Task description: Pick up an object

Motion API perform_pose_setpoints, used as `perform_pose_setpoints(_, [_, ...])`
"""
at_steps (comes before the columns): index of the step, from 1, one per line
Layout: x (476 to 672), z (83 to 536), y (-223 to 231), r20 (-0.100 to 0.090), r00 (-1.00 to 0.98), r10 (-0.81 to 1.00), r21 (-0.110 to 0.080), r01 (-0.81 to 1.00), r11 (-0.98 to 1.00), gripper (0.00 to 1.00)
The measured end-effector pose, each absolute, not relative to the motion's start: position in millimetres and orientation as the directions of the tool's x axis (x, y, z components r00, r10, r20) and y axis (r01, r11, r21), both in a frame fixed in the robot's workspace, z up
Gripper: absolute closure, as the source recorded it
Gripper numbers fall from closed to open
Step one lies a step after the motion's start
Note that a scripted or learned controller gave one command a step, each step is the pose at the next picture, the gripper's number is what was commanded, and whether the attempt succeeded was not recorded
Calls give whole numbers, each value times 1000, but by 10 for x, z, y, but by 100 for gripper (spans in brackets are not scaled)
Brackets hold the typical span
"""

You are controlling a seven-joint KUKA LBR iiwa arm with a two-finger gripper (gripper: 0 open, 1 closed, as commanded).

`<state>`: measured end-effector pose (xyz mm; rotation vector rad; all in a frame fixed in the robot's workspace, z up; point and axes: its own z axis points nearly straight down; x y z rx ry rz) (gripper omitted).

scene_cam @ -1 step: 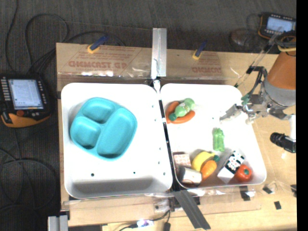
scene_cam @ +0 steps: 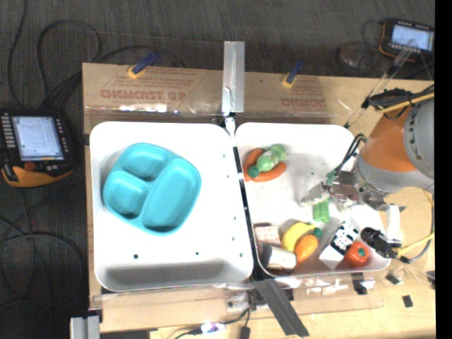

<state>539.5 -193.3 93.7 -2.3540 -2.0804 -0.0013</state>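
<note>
While the gripper (scene_cam: 326,193) hangs low at the frame's right, inside the right bin (scene_cam: 296,134), whether its fingers are open cannot be told. A green piece (scene_cam: 322,211) lies just beneath, likely the target. Other toys crowd the lower edge; a blue tray (scene_cam: 150,187) occupies the left bin (scene_cam: 106,260).

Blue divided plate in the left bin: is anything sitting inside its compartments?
The blue divided plate shows three compartments, all bare blue. It lies alone in the left bin. What is underneath it is covered by the plate itself.
</note>
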Motion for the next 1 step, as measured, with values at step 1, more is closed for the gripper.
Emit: perform_pose_setpoints(1, [5393,1025,-1927,2,123,992,0,992,-123,100])
